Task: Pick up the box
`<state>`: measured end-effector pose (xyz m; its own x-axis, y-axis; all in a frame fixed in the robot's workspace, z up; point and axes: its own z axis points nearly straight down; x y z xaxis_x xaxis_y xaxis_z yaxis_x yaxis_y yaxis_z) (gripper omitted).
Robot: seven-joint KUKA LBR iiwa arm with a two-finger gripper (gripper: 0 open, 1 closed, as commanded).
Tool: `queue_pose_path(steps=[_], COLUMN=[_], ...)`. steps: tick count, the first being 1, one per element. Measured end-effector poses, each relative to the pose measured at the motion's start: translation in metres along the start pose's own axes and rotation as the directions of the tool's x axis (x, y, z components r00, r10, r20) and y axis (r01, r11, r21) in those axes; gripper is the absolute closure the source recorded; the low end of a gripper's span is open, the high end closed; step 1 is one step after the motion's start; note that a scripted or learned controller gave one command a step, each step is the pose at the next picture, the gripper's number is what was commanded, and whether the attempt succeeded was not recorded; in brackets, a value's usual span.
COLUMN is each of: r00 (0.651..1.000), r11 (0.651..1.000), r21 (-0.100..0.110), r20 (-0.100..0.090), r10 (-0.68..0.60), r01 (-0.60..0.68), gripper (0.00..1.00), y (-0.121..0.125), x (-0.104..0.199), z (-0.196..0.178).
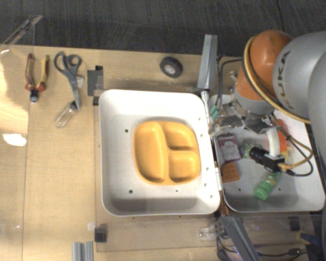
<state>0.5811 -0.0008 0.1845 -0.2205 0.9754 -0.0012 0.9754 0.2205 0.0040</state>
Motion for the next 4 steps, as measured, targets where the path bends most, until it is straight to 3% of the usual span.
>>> queue_pose_path(steps=[1,2,3,4], r00=[1.000,0.985,0.996,0.997], r11=[1.000,0.985,0.996,0.997], r21=[0.000,-0.001,-0.004,-0.008], r20=[0.000,0.001,0.001,0.001], r10=[0.000,0.172,0.084,0.080], r01=[0.000,-0.172,-0.084,-0.080], gripper=[0.00,0.00,0.00,1.00], y=[0.000,-0.005,-0.019,-0.017], x=[0.000,-0.075,-0.083,-0.083], z=[0.000,-0.001,0.088,0.077])
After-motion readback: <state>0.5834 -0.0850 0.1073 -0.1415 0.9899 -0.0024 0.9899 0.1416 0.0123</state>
